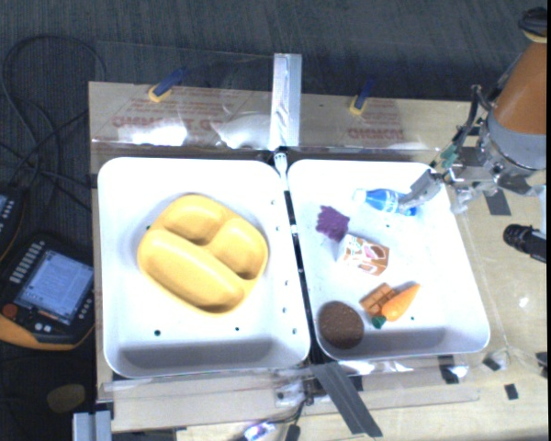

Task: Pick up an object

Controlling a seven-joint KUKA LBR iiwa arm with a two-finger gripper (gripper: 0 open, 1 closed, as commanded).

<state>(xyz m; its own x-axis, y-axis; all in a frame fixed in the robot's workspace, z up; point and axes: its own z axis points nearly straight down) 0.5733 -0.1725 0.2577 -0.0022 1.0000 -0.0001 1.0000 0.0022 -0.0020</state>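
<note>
Gripper (421, 191) beside a small blue-and-white bottle (382, 199).

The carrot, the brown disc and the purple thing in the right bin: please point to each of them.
carrot (401, 301), camera view, middle of its orange body.
brown disc (341, 322), camera view, centre of its top face.
purple thing (331, 221), camera view, middle of its purple surface.

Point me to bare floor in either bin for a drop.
Right bin: bare strip along its right wall, right of the carrot and carton; its centre-left is crowded, purple piece down to brown disc. Left bin: yellow bread-shaped toy fills the middle; near edge is bare.
</note>
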